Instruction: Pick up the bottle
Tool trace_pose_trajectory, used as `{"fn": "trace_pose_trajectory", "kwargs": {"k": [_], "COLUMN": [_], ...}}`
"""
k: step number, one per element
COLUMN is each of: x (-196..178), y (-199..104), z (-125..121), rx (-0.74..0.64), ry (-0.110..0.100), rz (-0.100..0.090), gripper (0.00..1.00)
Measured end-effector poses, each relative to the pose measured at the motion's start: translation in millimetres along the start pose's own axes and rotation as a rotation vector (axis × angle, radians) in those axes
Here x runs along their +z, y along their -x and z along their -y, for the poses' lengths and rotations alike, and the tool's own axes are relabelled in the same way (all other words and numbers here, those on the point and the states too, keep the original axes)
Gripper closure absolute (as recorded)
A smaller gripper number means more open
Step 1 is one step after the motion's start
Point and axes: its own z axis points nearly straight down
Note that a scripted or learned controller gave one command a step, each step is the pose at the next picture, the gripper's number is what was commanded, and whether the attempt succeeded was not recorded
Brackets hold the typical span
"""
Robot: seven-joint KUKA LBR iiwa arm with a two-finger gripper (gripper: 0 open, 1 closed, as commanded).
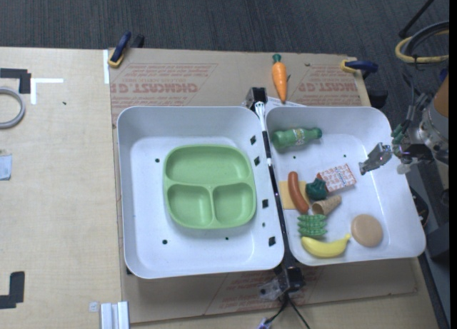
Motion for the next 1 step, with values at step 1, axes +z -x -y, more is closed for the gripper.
{"fn": "trace_pose_trajectory", "kwargs": {"k": [1], "x": [-9.5], "y": [0.4], "z": [-0.4], "rx": [-0.001], "ry": [0.001], "rz": [0.001], "gripper": [1.00]}}
